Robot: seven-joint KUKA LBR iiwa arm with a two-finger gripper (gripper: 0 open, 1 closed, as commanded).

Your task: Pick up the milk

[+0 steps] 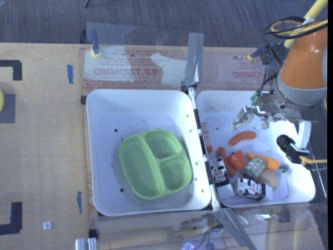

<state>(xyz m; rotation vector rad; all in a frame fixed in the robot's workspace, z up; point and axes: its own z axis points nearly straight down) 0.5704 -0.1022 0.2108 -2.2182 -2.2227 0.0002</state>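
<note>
Two cow-patterned milk cartons lie in the right bin (223,105). One milk carton (219,171) rests against the bin's left wall, and the other milk carton (251,188) lies near the front edge. My gripper (253,120) hangs over the back half of that bin, above an orange sausage (243,137) and well behind both cartons. It is open, with nothing between its fingers. The grey arm with its orange band (304,61) comes in from the upper right.
Around the cartons lie a red piece (237,160), a carrot (266,162), a green-labelled can (255,167) and a beige piece (271,178). The left bin (104,113) holds a green divided plate (155,163). A black cable connector (287,146) hangs at the right.
</note>
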